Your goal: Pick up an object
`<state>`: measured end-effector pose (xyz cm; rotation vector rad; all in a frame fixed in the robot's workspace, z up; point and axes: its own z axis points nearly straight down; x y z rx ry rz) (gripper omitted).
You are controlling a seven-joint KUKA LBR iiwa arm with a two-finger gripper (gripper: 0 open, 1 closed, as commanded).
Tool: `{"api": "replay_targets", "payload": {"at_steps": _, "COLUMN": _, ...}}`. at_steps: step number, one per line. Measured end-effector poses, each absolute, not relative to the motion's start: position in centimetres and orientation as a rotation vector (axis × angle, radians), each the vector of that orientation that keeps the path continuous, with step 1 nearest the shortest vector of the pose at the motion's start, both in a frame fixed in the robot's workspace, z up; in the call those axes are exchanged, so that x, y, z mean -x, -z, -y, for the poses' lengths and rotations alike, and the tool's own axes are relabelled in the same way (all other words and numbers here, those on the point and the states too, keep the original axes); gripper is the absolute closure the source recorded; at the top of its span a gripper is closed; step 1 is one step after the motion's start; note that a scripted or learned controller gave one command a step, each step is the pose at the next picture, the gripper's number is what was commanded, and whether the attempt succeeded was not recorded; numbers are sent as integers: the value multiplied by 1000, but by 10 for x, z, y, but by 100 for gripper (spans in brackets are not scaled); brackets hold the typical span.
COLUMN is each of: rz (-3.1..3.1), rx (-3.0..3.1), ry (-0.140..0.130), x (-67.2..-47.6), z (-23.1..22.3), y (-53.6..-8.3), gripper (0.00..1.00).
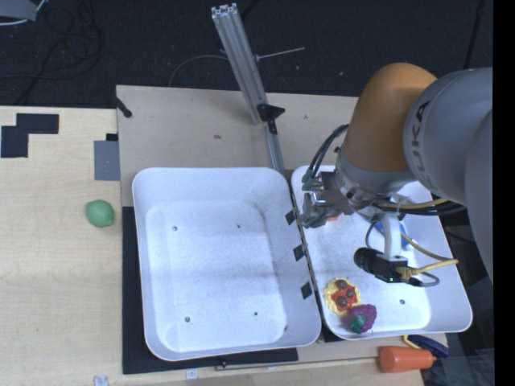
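Observation:
My gripper (pixel 312 209) hangs over the upper left part of the right bin (pixel 451 312), close to the wall it shares with the left bin (pixel 161 187). Nothing shows between it and the bin floor. A yellow toy with red spots (pixel 341 293) lies near the right bin's front edge. A purple and green toy (pixel 360 318) lies touching it, just in front. Both are well below the gripper in the view, apart from it.
A green ball (pixel 100 213) rests on the wooden table left of the bins. An orange item (pixel 405 359) with a blue piece (pixel 430 345) lies off the right bin's front edge. A slanted metal rail (pixel 245 63) rises behind the bins.

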<state>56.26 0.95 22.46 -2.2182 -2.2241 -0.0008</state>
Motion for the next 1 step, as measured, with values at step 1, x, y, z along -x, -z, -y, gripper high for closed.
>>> {"api": "replay_targets", "payload": {"at_steps": 1, "rz": 2224, "rx": 2217, "ry": -1, "x": -565, "z": -60, "y": -219, "gripper": 100}}
